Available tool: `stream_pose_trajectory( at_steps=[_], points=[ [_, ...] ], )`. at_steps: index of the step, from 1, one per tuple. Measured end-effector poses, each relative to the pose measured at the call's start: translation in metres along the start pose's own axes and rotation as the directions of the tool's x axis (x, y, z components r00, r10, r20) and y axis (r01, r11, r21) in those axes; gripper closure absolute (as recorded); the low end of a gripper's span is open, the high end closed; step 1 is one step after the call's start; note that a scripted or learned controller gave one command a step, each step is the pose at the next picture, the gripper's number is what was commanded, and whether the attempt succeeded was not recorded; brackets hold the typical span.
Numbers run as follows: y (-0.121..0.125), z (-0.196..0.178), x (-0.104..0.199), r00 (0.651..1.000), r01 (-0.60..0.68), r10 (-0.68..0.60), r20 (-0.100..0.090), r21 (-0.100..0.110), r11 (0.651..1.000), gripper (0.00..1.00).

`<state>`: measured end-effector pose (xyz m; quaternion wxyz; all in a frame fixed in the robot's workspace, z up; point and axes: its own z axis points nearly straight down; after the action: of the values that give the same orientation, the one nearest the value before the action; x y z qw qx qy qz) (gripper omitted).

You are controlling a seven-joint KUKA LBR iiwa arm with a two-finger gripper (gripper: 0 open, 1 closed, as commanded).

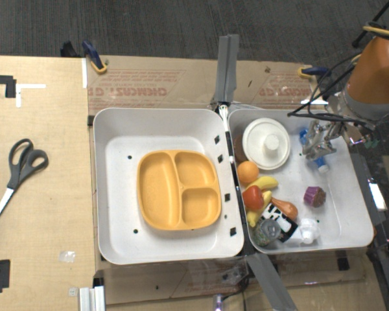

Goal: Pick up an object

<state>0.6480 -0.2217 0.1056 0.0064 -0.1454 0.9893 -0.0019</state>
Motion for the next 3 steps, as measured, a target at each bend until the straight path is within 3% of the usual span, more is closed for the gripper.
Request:
stream_pose_trajectory(
  at_steps=[1,2,3],
  points=[
    [0.014,0.012,0.042,0.993,-0.114,0.114,-0.008,-0.003,0.994,0.00],
    [0.068,0.012,0.112,0.990,-0.139,0.139,-0.011,-0.004,0.990,0.00],
    [0.030,0.011,0.036,0.999,0.038,-0.038,-0.005,-0.004,0.999,0.00]
  ],
)
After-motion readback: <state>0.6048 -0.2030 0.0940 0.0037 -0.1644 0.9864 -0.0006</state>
